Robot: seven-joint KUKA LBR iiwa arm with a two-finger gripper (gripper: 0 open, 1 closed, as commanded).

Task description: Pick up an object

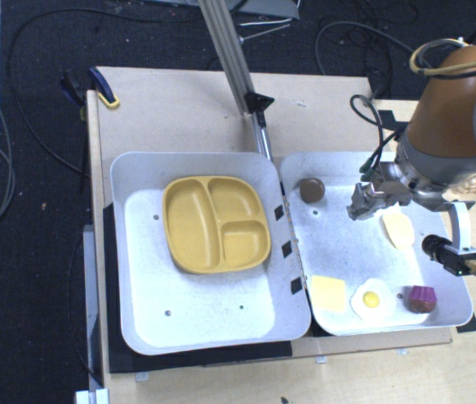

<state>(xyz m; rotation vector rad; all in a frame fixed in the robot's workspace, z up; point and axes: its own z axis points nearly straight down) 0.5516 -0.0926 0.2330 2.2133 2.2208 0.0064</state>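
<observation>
In the right bin lie a brown round piece at the back left, a pale yellow wedge at the right, a yellow cheese square, a fried egg and a purple piece along the front. My gripper hangs over the bin's back middle, between the brown piece and the pale wedge. Nothing shows between its fingers.
The left bin holds a yellow divided plate. A metal pole slants up from the gap between the bins. The arm's orange band and a black fitting overhang the right bin's right side. Cables lie on the floor behind.
</observation>
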